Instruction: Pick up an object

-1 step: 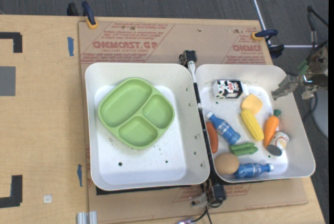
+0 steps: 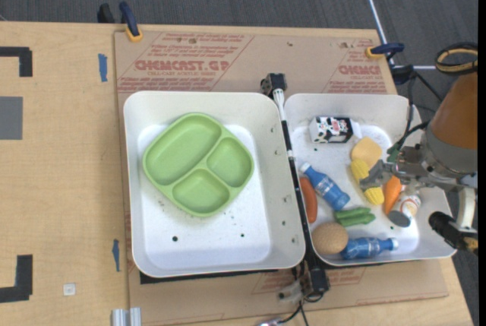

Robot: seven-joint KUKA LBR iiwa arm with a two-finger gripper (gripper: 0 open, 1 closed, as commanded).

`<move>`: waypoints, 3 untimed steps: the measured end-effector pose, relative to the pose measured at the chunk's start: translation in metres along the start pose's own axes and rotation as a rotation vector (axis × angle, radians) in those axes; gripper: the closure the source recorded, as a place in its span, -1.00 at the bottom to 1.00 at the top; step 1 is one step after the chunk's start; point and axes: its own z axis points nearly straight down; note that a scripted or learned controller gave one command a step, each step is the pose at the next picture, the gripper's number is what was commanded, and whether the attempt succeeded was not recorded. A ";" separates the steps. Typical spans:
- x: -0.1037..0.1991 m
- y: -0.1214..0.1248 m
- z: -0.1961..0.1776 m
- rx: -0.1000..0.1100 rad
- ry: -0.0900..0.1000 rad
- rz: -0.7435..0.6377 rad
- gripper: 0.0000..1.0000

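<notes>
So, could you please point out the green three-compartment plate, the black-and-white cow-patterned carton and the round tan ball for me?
Green three-compartment plate (image 2: 199,163): camera view, central ridge.
Black-and-white cow-patterned carton (image 2: 332,129): camera view, top face.
Round tan ball (image 2: 331,238): camera view, upper surface.

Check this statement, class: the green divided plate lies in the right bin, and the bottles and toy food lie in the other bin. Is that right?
One detail is wrong. The camera view shows the green divided plate in the left bin, not the right. The bottles and toy food do lie in the other bin, the right bin, where the gripper reaches in.
</notes>
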 end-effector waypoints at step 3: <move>0.053 0.002 -0.046 -0.004 -0.001 -0.290 1.00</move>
